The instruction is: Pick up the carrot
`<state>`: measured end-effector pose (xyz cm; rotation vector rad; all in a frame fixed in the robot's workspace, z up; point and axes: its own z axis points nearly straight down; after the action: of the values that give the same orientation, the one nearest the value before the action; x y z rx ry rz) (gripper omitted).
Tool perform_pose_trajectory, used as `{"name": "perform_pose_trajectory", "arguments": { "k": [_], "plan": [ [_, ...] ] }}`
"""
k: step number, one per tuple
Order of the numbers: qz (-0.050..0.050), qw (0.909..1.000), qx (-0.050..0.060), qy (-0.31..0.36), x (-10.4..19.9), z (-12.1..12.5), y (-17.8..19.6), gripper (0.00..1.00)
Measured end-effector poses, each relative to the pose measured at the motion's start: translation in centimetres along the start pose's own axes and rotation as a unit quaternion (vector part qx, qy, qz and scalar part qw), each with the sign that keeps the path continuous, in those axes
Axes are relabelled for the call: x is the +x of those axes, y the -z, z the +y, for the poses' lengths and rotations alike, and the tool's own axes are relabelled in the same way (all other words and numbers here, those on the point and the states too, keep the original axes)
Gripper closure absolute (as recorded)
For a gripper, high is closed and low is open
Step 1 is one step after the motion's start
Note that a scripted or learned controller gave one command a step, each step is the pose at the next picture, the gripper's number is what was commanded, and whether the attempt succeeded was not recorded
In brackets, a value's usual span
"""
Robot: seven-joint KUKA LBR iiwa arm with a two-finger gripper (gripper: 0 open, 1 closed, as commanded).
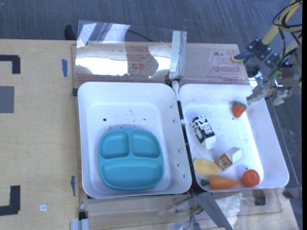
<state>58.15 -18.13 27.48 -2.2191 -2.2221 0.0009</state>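
Work on the task has hardly begun — the carrot [223,181] lies untouched along the near wall of the right bin [276,143]. From the left: a teal divided plate [130,158] sits in the left bin [91,128]. Crowding the carrot are a yellow piece [206,166], a small brown-and-white carton [228,158] and a red-orange ball [250,178] just beside its tip. Farther back lie a cow-print carton [203,131] and a small orange fruit [238,109]. Gripper [256,96] hovers by the far right rim, well apart from the carrot — finger state I cannot tell.
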Motion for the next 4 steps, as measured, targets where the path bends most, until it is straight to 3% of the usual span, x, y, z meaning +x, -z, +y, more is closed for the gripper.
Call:
{"name": "perform_pose_trajectory", "arguments": {
  "k": [1, 2, 3, 4],
  "plan": [
    [-0.001, 0.9982, -0.001, -0.061, -4.2, 3.0, -11.4, 0.00],
    [-0.002, 0.9965, -0.012, -0.082, -3.8, 3.5, -13.0, 0.00],
    [0.000, 0.9860, -0.021, -0.166, -3.2, 4.8, -13.5, 0.00],
    [0.000, 0.9409, -0.002, -0.339, 0.9, 8.2, -14.2, 0.00]
  ]
}}
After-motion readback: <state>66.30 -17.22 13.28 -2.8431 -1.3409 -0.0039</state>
